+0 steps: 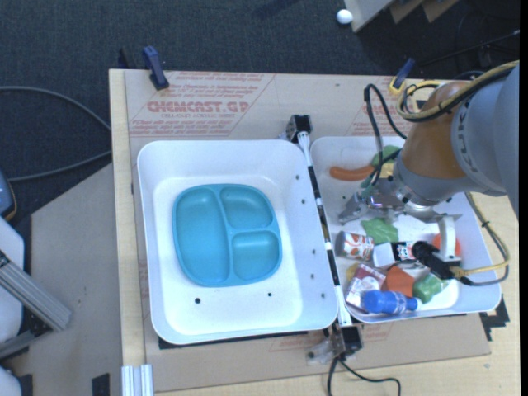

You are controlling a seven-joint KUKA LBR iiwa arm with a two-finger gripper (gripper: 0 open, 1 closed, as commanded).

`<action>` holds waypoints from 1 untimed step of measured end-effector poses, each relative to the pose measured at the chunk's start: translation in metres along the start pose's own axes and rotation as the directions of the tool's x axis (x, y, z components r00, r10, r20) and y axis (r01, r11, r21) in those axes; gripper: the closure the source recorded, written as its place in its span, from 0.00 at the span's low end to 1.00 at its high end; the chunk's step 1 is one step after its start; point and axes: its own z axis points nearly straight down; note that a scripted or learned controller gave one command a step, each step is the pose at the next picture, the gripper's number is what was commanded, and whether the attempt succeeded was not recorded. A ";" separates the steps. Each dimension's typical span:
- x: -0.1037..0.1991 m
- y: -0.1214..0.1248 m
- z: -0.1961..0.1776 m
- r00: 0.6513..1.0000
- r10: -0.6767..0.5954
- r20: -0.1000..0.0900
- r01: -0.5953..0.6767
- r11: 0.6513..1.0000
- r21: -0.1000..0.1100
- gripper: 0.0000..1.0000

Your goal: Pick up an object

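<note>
Reaching in from the right, the arm [462, 139] hangs over the right bin [487, 299], its orange band above the wrist. The gripper [373, 205] sits low near that bin's left wall, over the clutter; whether it is spread or pressed together I cannot tell, and nothing can be seen pinched in it.

Objects crowd the right bin: an orange carrot [351, 172] near the far left corner, a green block [381, 230] just under the gripper, a red-and-white can [356, 244] beside it by the left wall, a blue bottle [385, 303] at the near edge, and a green cube [428, 288] toward the near right corner.

A blue tray [226, 233] with three compartments lies in the middle of the left bin [165, 163]. Both bins rest side by side, touching, on the worktop [124, 221]
</note>
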 end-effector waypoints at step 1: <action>-0.002 -0.024 -0.001 1.000 0.000 0.001 0.000 1.000 -0.001 0.00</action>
